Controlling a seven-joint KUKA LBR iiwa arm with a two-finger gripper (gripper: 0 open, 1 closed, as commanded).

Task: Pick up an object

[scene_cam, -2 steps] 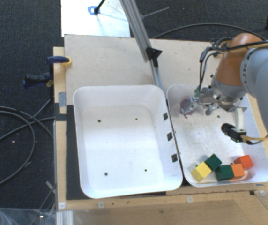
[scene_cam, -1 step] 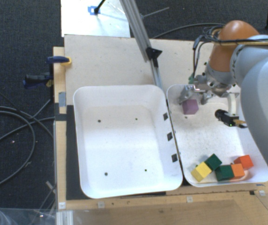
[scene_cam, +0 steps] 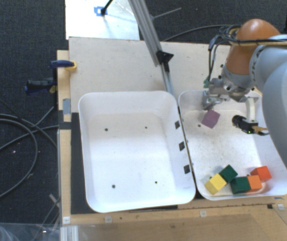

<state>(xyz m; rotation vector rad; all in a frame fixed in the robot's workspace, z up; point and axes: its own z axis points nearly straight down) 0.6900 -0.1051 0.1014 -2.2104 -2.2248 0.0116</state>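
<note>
My gripper (scene_cam: 212, 106) sits just above the purple block (scene_cam: 210, 119), lined up to grab; grip state unclear.

left white bin (scene_cam: 91, 149) on bench (scene_cam: 113, 67) | blue clamp (scene_cam: 48, 84) at bench's left edge | cables (scene_cam: 13, 139) on floor
</note>
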